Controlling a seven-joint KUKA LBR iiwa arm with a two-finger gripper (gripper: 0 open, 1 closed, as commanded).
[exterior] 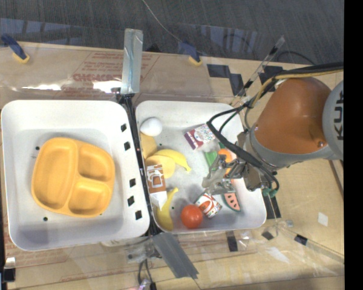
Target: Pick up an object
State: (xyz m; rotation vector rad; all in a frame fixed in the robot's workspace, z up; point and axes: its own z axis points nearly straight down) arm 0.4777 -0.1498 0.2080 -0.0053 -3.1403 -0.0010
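Note:
My gripper [222,180] reaches down into the right side of the right bin [187,109], just above a watermelon slice toy [231,200] and a small red-and-white carton [209,205]. Whether anything sits between the fingers is hidden by the wrist. Close by lie a red tomato [192,216], two yellow bananas [169,160] [166,209], a white egg [150,126], a small maroon-and-white packet [198,136], a brown packet [155,177] and an orange-and-green piece [220,156].
The left bin [18,138] holds a yellow divided plate [73,177]. A grey bracket [132,59] stands at the back between the bins. The arm's orange band [290,116] overhangs the right bin's right edge, with black cables [230,147] looping beside it.

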